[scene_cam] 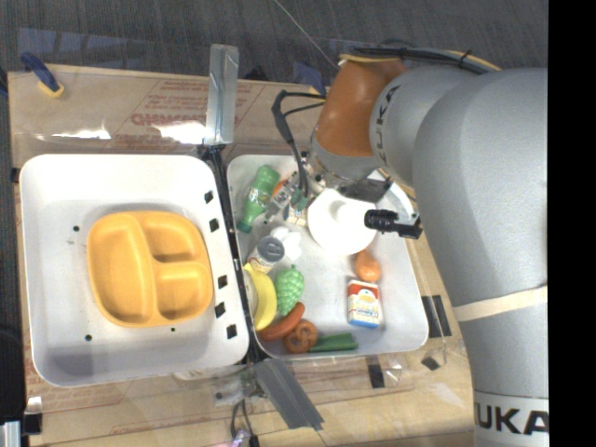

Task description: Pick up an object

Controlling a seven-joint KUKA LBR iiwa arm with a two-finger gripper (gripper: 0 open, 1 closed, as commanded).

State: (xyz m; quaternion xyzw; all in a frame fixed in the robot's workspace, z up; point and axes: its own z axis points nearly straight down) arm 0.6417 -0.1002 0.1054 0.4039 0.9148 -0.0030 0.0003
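Green bottle (257,194) beside end effector (296,196)

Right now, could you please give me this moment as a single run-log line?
arm: over right bin | pincer: near green bottle | yellow tray: in left bin | banana: right bin

We count 2 white bins: left bin (37,250) w/ 1 yellow divided tray (149,268); right bin (410,296) w/ 1 green bottle (257,194), 1 banana (262,298), 1 bunch of green grapes (290,288), 1 orange (369,267), 1 small carton (364,305), 1 tomato (300,339), 1 round white lid-like disc (340,223).
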